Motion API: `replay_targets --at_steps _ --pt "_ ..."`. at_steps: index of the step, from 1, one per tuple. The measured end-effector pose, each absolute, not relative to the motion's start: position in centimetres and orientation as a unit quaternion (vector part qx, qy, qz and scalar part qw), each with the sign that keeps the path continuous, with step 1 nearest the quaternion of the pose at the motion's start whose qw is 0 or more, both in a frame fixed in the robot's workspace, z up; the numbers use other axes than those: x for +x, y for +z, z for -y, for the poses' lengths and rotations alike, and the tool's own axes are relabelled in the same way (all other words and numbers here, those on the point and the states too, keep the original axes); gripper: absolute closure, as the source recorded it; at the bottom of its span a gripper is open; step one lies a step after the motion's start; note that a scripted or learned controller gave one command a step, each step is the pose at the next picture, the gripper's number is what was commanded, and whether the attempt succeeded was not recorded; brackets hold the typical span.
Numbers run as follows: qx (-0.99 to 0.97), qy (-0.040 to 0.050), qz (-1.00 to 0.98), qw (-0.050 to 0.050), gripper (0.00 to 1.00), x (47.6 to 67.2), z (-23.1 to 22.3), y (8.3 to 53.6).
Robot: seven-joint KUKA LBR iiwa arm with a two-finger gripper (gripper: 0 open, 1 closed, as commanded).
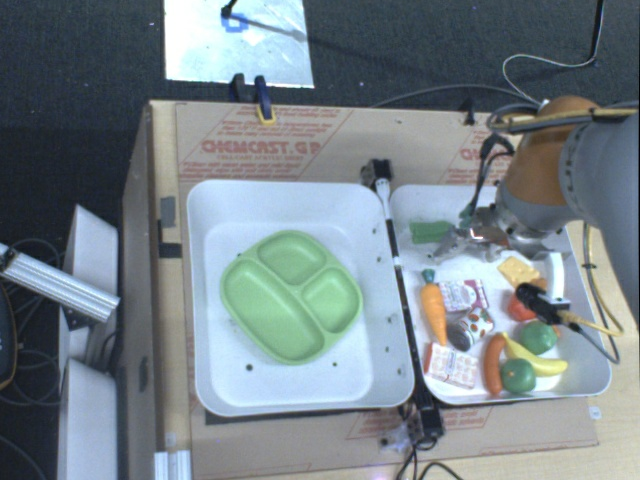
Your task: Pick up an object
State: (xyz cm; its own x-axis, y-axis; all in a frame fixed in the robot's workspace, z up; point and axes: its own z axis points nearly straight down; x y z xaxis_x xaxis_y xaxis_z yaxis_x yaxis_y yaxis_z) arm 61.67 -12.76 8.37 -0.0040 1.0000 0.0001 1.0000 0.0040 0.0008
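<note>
Near the frame's bottom right, the right bin holds toy food: a white packet, a banana, green balls, and a carrot further up its left side. In the left bin, mid-frame, lies a green divided plate. Higher, at the right bin's far end, the gripper hangs beside a flat green piece; whether it is spread or closed cannot be told.

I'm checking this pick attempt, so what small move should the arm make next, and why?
Probably a short descent. The gripper hangs over the right bin's upper part, beside the green block, with nothing visibly held; the carrot lies further down.
</note>
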Motion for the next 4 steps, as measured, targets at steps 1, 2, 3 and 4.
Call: replay_targets --at_steps 1,2,3,4 --pt "0.705 -0.0031 -0.709 -0.003 0.00 66.7 12.4 8.4" --pt "0.706 0.0006 -0.708 0.001 0.00 63.6 9.8 8.5" --pt "0.705 0.0011 -0.709 0.001 0.00 66.9 8.2 8.5" --pt "0.707 0.0007 -0.707 0.002 0.00 66.9 9.6 8.5"
